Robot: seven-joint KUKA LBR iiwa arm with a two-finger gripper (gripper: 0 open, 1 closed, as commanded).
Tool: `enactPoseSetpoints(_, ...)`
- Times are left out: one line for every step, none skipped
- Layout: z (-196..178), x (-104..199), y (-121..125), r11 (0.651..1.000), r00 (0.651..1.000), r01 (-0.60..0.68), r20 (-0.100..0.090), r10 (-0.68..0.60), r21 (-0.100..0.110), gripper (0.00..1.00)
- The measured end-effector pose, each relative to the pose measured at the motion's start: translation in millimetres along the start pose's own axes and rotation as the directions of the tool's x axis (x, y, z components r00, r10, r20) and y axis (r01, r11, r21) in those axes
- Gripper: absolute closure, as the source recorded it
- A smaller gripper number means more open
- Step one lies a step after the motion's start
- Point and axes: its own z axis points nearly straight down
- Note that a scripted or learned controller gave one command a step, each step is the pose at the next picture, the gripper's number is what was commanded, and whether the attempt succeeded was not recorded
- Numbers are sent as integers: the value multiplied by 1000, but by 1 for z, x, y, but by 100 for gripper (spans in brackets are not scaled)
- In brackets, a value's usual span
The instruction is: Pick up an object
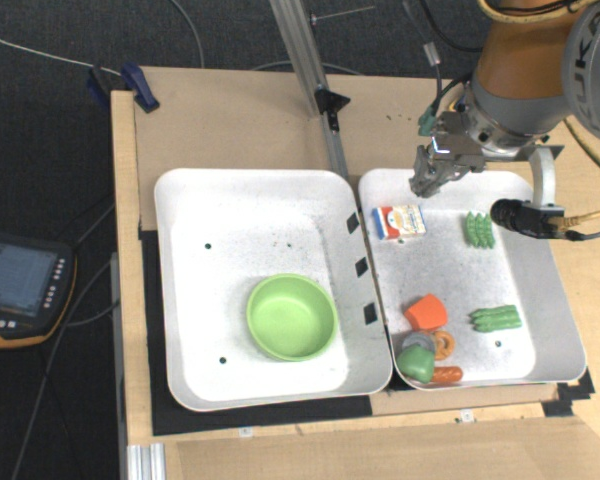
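Wooden bench [230, 108] bears two white bins [180, 268] — dark floor [40, 118] around.

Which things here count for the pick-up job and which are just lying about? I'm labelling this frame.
For the job:
- hand, above the right bin
- small carton
- orange block
- two green ridged pieces
- green bowl in the left bin

Lying about:
- pendant off the bench
- blue clamp

Arm [540, 58]: broad orange band, grey casing above it.
Wrist: grey metal flange below the band, small teal part at its side.
Gripper [432, 173]: dark grey metal.
Cables: thin black leads run above the jaws.
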Motion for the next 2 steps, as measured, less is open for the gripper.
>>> enactPoseSetpoints(4, 55, -25, 1000, 1000, 0, 0, 0, 1, 100)
enactPoseSetpoints(7, 95, -48, 1000, 1000, -1, 0, 1, 2, 100)
